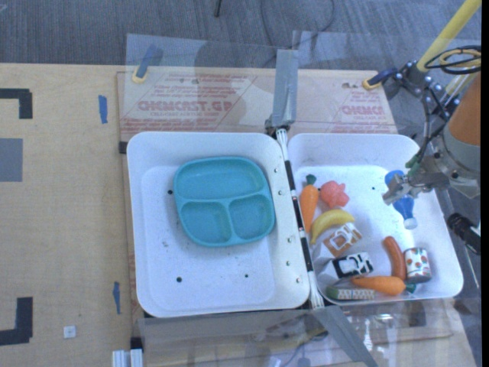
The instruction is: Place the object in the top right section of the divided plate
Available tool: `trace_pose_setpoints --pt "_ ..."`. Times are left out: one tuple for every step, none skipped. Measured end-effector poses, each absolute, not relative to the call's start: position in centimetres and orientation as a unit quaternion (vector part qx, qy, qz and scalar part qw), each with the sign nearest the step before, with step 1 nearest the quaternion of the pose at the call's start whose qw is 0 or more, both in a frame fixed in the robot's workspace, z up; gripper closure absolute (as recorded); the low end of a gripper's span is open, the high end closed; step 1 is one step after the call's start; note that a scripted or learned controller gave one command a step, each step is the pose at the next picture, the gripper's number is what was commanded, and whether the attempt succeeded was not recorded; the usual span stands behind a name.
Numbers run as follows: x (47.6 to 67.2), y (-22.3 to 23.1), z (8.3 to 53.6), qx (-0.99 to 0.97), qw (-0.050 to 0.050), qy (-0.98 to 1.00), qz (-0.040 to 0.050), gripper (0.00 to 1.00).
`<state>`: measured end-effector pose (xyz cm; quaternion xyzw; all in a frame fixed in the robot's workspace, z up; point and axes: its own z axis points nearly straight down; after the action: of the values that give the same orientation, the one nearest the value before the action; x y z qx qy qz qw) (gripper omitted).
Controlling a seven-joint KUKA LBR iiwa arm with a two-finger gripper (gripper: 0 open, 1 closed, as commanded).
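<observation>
A teal three-section plastic divided plate (224, 200) is seen lying in the left white bin (153, 281). The two-finger gripper (407, 196) is positioned at three o'clock in the right white bin (451, 270); a small blue-and-white object (405, 210) sits beneath it. Its grip state cannot be told.

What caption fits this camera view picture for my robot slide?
Robot gripper hovers over the right bin of toy food, while the blue divided plate waits in the left bin.
</observation>
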<state>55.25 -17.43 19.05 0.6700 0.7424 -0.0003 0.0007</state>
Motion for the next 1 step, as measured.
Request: trace_pose_setpoints --pt "62.07 -10.07 21.42 0.678 0.001 0.735 0.0003 1.0"
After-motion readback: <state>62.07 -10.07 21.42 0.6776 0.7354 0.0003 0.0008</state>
